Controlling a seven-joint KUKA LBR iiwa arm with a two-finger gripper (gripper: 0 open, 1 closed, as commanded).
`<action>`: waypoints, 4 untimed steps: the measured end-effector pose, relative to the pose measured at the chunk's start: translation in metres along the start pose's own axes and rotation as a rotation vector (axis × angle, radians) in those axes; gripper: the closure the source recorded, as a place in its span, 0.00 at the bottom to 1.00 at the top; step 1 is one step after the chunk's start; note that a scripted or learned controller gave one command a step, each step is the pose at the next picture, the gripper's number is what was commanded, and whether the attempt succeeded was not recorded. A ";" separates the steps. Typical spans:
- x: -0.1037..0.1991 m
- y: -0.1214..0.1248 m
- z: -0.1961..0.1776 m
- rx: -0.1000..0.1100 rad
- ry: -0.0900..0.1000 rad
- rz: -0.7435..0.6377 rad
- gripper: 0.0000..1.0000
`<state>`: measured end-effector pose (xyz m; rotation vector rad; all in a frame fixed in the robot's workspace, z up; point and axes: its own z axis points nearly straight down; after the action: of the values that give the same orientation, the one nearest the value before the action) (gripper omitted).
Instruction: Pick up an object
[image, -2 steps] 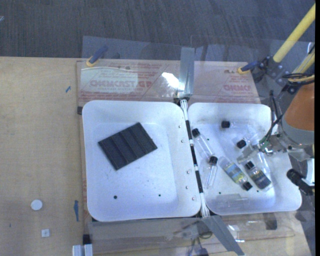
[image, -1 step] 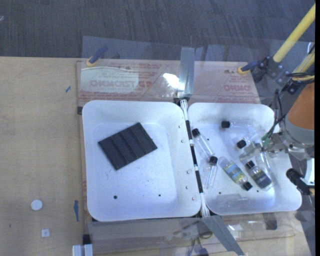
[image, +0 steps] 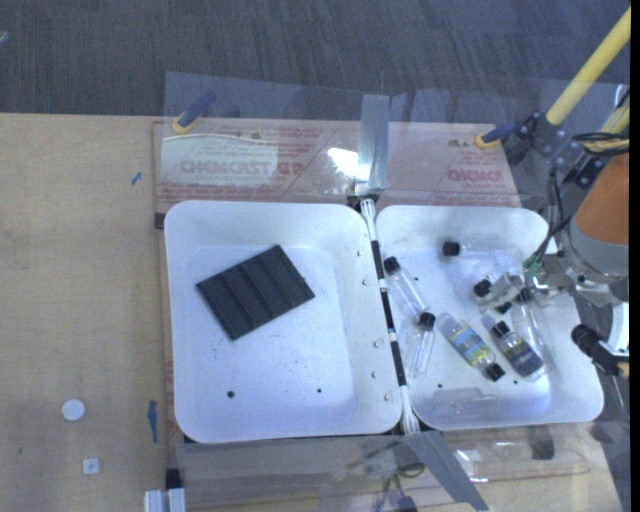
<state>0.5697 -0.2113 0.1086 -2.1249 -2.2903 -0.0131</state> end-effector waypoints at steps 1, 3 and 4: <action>0.005 0.022 0.019 -0.010 0.006 0.065 0.00; 0.046 -0.073 -0.015 -0.005 -0.018 -0.015 0.00; 0.033 -0.088 -0.012 -0.006 -0.016 0.033 0.00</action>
<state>0.4799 -0.1849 0.1222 -2.1736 -2.2660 -0.0016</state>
